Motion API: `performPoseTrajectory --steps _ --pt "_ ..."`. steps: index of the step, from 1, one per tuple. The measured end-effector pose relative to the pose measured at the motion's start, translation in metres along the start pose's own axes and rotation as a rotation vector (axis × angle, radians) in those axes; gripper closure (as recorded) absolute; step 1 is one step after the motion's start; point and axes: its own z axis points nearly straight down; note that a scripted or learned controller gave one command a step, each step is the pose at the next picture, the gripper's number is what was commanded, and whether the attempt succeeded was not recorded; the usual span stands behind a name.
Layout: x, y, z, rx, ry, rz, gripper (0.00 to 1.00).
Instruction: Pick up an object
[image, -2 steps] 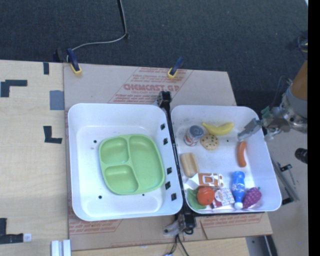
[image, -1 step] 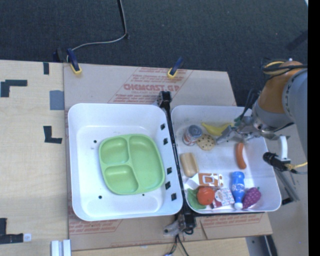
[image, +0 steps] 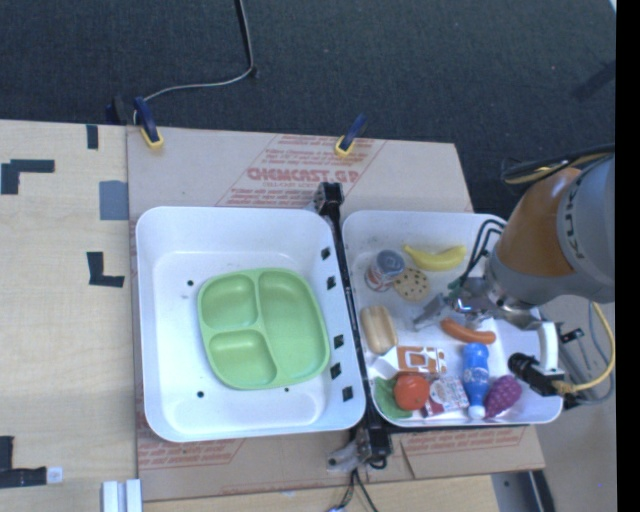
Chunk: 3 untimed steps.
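The right bin (image: 356, 300) holds several small toys: a yellow banana (image: 437, 257), a grey can (image: 388, 268), a round cookie (image: 410, 286), a tan bun (image: 377, 328), an orange sausage (image: 468, 331), a white-and-orange carton (image: 420, 358), a red tomato (image: 411, 390), a blue bottle (image: 476, 372) and purple grapes (image: 503, 396). My gripper (image: 436, 309) is low in the middle of this bin. It sits just right of the cookie, below the banana and above the sausage. Nothing can be made out held in it.
A green divided plate (image: 263, 327) lies in the left bin (image: 160, 300). The orange-banded arm (image: 540, 250) comes in over the right bin's right wall. Cardboard and two clamps lie beyond the bins, with a cable on the dark floor.
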Motion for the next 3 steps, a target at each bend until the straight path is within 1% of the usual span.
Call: performPoseTrajectory --steps 1,2,3 --pt "-0.001 0.001 -0.01 -0.004 -0.004 0.001 1.0" --pt "-0.001 0.001 -0.01 -0.003 -0.003 0.001 0.0" --pt "0.065 0.03 -0.001 -0.002 -0.002 0.0 0.0"
